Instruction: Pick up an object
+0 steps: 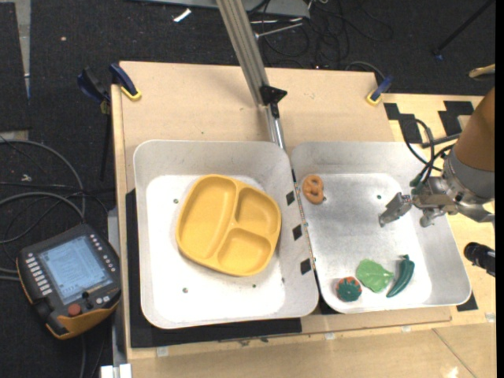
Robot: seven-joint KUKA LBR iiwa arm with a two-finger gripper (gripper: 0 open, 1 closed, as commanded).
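Over the right bin (441, 290), end effector (409, 211) bears no readable writing.

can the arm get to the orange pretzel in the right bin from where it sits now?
Probably yes. The end effector hangs over the right bin, and bare bin floor lies between it and the orange pretzel by the left wall. The green items sit nearer the front, off that path.

On the worktop (197, 101), the divided plate (229, 224) lies in the left bin (157, 290), while the right bin (449, 282) holds a pretzel (314, 188) at ten o'clock and three small toys (375, 278) at six.
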